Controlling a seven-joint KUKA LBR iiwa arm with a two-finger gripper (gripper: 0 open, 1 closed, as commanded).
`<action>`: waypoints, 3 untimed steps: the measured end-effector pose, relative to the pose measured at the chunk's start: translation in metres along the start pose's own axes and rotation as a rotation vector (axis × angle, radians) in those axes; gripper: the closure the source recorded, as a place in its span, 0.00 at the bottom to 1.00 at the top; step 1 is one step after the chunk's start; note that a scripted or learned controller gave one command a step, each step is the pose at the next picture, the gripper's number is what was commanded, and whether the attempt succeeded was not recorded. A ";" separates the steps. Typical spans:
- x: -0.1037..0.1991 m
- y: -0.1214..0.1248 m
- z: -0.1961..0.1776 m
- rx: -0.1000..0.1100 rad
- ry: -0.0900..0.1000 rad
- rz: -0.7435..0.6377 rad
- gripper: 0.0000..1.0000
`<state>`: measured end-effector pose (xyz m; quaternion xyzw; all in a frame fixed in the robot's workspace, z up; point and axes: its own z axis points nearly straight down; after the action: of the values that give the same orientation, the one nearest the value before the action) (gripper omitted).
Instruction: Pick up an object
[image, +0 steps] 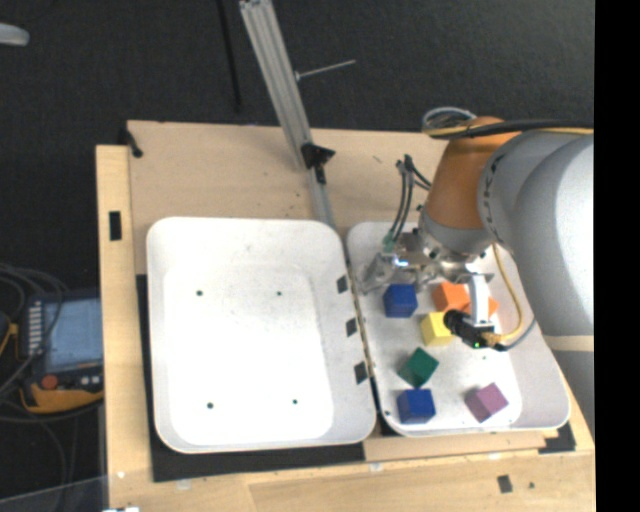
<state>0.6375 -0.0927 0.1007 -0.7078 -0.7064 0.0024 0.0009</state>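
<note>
The blocks all lie in the right bin (545, 385), and any one of them would serve, so the risk lies in which the gripper (418, 268) meets and how. Nearest the camera sit a blue block (416, 404) and a purple block (486, 401), both close to the bin's near rim; a grasp there could pin a block against the wall or nudge it out of reach. Behind them a green block (418, 367) lies turned at an angle, so a square closing may well skid off its corners. Farther back a yellow block (436, 328) and an orange block (455, 296) sit almost touching, with a dark fitting and cables from the wrist hanging just beside them; closing there could catch two at once or neither, and the cables might drag a block aside. A second blue block (400, 300) lies at the far left of the cluster, just beneath the gripper and seemingly the likeliest target, though it is near the bin's left wall. Whether the claw is apart or together cannot be told, since the wrist and its fittings cover it, and no block is seen held. The left bin (250, 330) lies alongside, and a slanted metal pole (285, 95) rises at the far side, well apart from the blocks.
</note>
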 end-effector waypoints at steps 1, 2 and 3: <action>-0.001 0.001 0.003 -0.005 0.001 0.001 0.00; -0.001 0.002 -0.008 -0.008 0.004 0.006 1.00; 0.001 -0.005 -0.068 -0.011 0.002 0.004 1.00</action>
<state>0.6323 -0.0915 0.1685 -0.7094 -0.7048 -0.0020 -0.0023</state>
